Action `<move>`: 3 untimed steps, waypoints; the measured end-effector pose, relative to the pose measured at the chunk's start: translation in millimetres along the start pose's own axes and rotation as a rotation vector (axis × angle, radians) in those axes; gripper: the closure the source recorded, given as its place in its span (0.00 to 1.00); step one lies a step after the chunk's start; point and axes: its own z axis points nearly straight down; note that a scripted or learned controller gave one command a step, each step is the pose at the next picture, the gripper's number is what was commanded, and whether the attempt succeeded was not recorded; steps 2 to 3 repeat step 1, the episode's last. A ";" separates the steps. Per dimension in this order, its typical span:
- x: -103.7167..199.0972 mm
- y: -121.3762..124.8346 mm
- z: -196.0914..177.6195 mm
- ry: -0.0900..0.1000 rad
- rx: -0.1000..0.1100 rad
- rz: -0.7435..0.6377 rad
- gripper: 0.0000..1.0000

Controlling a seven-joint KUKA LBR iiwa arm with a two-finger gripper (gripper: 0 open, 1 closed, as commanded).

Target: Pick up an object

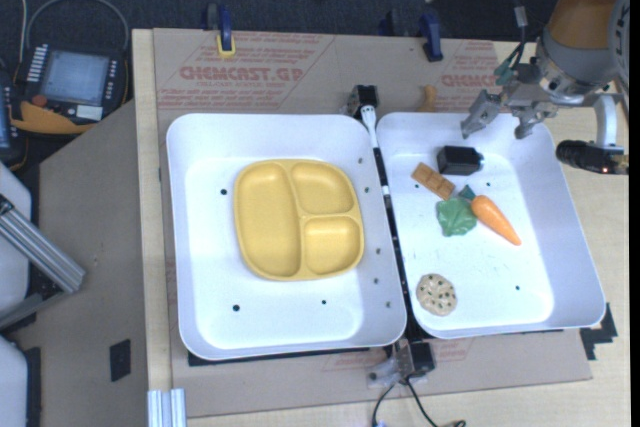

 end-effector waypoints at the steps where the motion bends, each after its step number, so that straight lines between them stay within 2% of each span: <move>1: 0.5 3.2 -10.2 -0.003 -0.016 -0.003 0.00; 3: 0.5 3.2 -10.2 -0.003 -0.016 -0.003 0.00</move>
